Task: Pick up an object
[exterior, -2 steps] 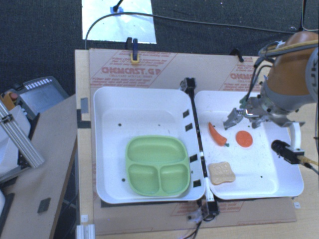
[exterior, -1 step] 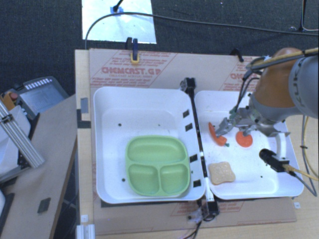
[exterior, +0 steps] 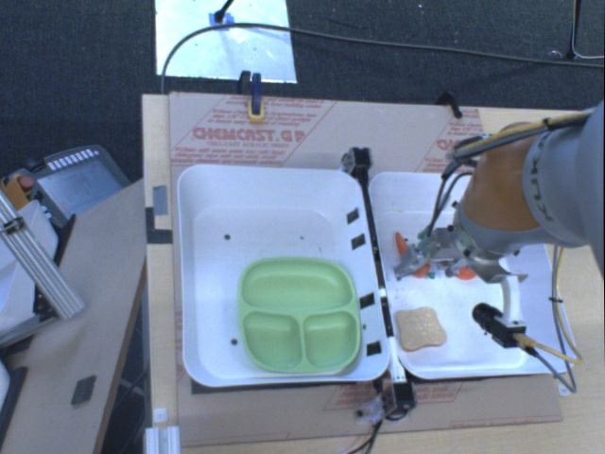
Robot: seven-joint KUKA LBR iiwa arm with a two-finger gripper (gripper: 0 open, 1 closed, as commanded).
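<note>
At the far left a side table carries a grey device and a metal rail lying at a slant; right of it stands the tabletop, covered by a brown printed board; a yellow clamp grips the board's far edge, and beyond it a silver sheet lies on the dark floor; the left bin sits on the board and holds a green plate with three compartments, lying flat in the bin's near half toward its right wall; the right bin touches the left bin along a seam marked by black clips; in the right bin, near its left wall and about midway between far and near, lies a small orange piece; just right of it the end effector is down in the bin, low over the floor, and whether it is apart or together cannot be told from this angle, nor whether anything is clamped in it; nearer than the end effector, close to the bin's near left corner, a tan slice lies flat and apart from it; a second orange piece shows just right of the end effector, partly hidden under the wrist; the grey arm with its orange band reaches in from the right over the bin's right half.
</note>
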